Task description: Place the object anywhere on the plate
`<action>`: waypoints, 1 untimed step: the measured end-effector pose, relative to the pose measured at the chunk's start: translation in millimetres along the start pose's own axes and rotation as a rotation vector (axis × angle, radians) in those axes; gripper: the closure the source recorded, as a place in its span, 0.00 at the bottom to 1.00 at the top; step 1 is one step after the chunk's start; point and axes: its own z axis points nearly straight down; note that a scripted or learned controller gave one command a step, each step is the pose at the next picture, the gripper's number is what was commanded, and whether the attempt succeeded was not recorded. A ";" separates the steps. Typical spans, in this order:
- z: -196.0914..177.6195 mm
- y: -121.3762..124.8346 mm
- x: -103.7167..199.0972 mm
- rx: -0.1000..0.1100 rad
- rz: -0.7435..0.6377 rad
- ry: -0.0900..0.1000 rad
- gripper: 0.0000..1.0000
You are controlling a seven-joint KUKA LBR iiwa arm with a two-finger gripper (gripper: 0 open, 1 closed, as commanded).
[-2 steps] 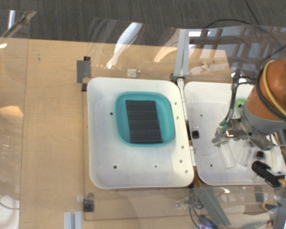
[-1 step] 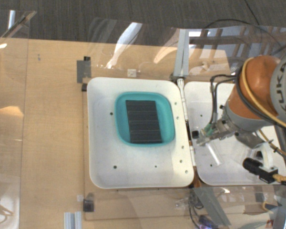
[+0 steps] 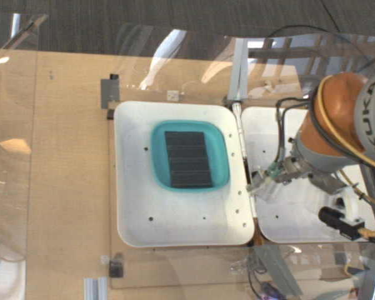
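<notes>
On the left stretch of the bench (image 3: pixel 50 186) nothing of the task shows, just bare pale wood under the glare of a clear guard. Moving right, the left bin (image 3: pixel 134 220) holds a teal plate (image 3: pixel 159 164), squarish with rounded corners, lying in the bin's upper middle, well clear of the bin walls. Resting on that plate is a dark ribbed object (image 3: pixel 188 159), a rectangular slab set nearly square to the plate and inside its raised rim on all sides; none of it appears to hang over the edge. If this slab is the object the task means, which seems likely as it is the only loose item visible, then the placing itself looks done: the object is on the plate and nothing is touching it. Further right, past the divider between the bins, the right bin (image 3: pixel 281 227) carries the arm's working end. The jaws (image 3: pixel 257 184) sit low over the right bin's left margin, near the divider, well apart from the plate and from the slab. They are small and partly blurred against the white bin floor, so I cannot tell how far apart they stand, and nothing can be made out between them. Behind them the grey wrist and the orange band (image 3: pixel 337 108) rise toward the right edge. What remains, by my reading, is little more than the arm drawing clear.
</notes>
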 end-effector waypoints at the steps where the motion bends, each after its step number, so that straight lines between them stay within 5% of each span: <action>1: -10.7 2.4 -0.4 -0.005 -0.003 -0.002 1.00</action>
